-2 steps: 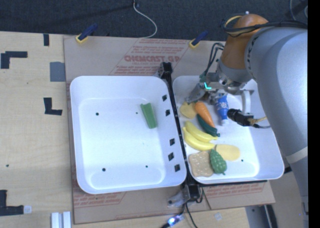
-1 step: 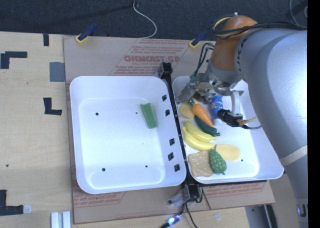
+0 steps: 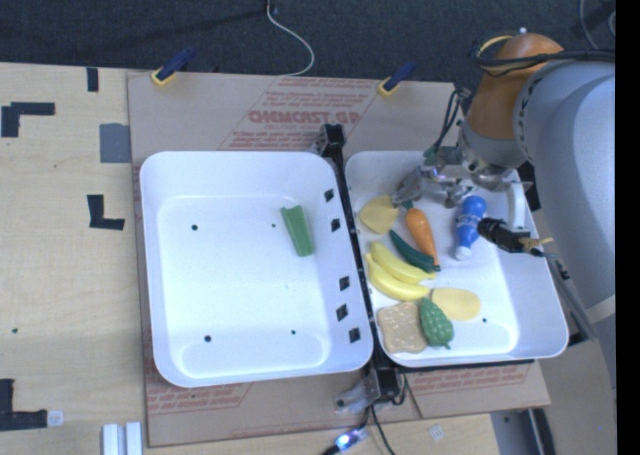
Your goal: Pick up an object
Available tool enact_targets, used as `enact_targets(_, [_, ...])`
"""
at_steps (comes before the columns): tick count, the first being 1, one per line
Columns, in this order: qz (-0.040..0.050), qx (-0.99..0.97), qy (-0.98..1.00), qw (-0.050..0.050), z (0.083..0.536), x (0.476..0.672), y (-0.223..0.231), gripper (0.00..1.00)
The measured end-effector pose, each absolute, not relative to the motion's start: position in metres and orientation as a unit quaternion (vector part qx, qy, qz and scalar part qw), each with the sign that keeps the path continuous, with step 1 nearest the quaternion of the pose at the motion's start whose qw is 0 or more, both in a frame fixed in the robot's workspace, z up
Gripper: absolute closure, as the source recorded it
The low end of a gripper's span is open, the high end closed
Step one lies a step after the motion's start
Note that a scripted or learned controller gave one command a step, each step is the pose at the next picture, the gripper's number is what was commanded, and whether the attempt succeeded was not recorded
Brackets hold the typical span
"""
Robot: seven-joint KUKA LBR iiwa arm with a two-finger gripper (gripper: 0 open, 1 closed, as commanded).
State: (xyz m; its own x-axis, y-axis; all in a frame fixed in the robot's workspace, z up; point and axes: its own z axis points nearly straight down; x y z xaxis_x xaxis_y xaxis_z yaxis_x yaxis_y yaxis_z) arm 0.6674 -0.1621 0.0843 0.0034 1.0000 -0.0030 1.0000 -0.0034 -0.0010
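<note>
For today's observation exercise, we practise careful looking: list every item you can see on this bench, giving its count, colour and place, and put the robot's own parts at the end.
Bins: two, white, side by side on the bench.
Green block: one, left bin, towards its right side.
Carrot: one, orange, right bin, upper middle.
Bananas: one bunch, yellow, right bin, left of centre.
Blue bottle: one, blue and white, right bin, right of the carrot.
Pale yellow pieces: two, one upper left, one lower middle of the right bin.
Cracker: one, tan, right bin's lower left.
Dark green knobbly piece: one, beside the cracker.
Clamps: two, blue and yellow, board's far edge.
Gripper: one, grey, over the right bin's upper part.
</note>
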Motion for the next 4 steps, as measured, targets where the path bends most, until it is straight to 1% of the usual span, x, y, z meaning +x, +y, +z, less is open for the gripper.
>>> enact_targets(1, [-0.0004,0.706,0.708,-0.001,0.11,0.635,-0.113,0.0])
enact_targets(2, [-0.0015,0.706,0.708,-0.001,0.082,0.641,-0.105,0.0])
enact_targets(3, [-0.0008,0.706,0.708,-0.001,0.094,0.641,-0.105,1.0])
enact_targets(4, [-0.001,0.707,0.707,0.0,0.083,0.646,-0.141,1.0])
